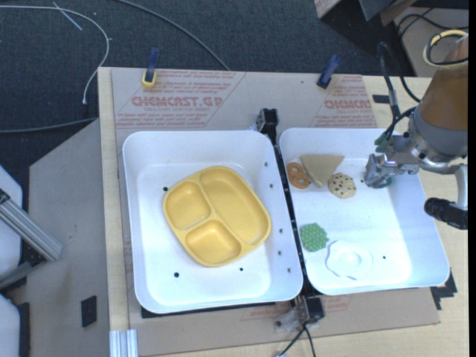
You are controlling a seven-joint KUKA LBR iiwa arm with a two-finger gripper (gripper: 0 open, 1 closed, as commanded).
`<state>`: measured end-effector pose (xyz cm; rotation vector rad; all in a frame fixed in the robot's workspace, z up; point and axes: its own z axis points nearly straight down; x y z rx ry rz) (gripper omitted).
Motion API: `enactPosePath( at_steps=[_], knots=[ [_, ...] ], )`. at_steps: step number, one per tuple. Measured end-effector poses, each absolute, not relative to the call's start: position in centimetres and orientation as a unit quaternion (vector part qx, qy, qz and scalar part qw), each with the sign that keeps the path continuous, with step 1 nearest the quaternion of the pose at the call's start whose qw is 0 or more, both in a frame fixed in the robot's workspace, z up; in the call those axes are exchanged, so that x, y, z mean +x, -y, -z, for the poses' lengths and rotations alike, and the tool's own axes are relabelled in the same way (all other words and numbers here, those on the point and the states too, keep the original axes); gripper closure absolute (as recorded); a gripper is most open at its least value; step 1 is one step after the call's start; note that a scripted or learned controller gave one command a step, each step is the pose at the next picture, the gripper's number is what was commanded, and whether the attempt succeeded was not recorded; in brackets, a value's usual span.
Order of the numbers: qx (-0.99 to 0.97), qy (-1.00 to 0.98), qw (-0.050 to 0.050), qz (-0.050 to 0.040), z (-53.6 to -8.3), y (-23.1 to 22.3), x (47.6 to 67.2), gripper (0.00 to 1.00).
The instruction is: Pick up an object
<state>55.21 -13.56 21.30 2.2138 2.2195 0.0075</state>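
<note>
Claw (377, 172) just right of cookie (342, 185), seemingly apart.

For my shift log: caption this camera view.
Gripper hovers in right bin beside cookie; yellow tray fills left bin.

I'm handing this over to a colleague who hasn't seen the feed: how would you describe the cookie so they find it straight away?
Look in the right-hand white bin, in its far half, just left of the gripper. The cookie lies there below a tan wedge and right of a small pretzel. It alone is round, pale and dark-speckled.
</note>
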Motion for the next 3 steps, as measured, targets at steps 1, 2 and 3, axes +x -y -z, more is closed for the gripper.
enactPosePath(
  at_steps=[1,2,3],
  knots=[
    [0.707,-0.707,0.001,-0.0008,-21.3,13.5,55.3,1.00],
    [0.705,-0.709,0.001,-0.0016,-22.2,9.0,56.2,1.00],
    [0.705,-0.709,0.000,-0.0012,-21.8,4.4,57.6,1.00]
  ],
)
